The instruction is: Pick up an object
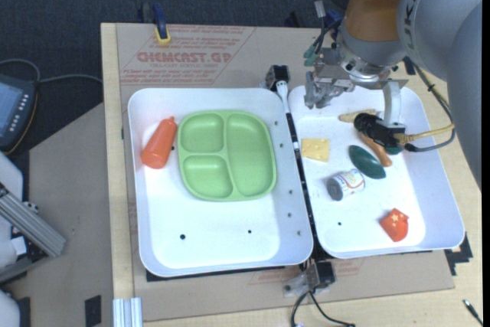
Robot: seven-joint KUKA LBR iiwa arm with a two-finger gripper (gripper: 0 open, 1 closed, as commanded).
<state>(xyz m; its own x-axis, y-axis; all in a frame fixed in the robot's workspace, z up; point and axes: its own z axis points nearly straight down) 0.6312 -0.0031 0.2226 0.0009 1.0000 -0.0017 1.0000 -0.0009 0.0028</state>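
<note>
My gripper (321, 97) hovers over the back left corner of the right bin (360, 222), its fingers open with nothing between them. Just in front of it a yellow cheese wedge (315, 149) lies on the bin floor. To the right of the wedge are a dark green oval piece (368, 163) and a small grey and white can (346, 183) on its side. A red piece (395, 224) sits near the front right corner. A tan piece (354, 117) lies at the back, partly hidden.
The left bin (222, 237) holds a green divided plate (227, 155) and an orange bottle (158, 142) at its left side. The wall between the two bins (297, 165) runs just left of the gripper. The arm's large body hangs over the right bin's back right.
</note>
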